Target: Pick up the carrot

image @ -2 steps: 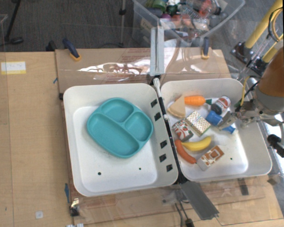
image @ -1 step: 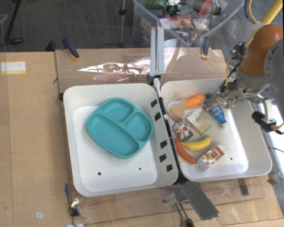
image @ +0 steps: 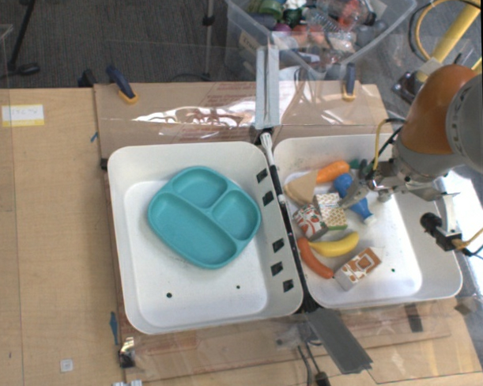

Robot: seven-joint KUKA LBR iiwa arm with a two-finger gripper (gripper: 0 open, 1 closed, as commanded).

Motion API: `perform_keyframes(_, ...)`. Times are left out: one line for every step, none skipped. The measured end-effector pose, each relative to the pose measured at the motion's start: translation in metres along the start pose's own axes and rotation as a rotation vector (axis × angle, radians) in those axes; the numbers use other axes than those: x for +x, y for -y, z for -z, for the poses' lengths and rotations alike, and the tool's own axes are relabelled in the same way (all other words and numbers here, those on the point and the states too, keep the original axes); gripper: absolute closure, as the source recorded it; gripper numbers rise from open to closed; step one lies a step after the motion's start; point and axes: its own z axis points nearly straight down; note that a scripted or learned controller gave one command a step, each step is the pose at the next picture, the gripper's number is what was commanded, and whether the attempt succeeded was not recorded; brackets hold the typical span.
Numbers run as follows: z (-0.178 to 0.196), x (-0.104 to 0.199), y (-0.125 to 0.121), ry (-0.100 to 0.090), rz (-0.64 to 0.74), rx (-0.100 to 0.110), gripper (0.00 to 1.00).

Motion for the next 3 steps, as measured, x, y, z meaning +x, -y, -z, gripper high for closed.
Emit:
perform_keyframes(0.000, 0.073, 0.090, -0.002, -0.101, 0.000, 0.00)
perform_keyframes(0.095, 0.170, 0.110, -0.003, -0.265, 0.014, 0.00)
perform_keyframes(0.101, 0.123, 0.124, -0.004, -0.266, 0.016, 0.00)
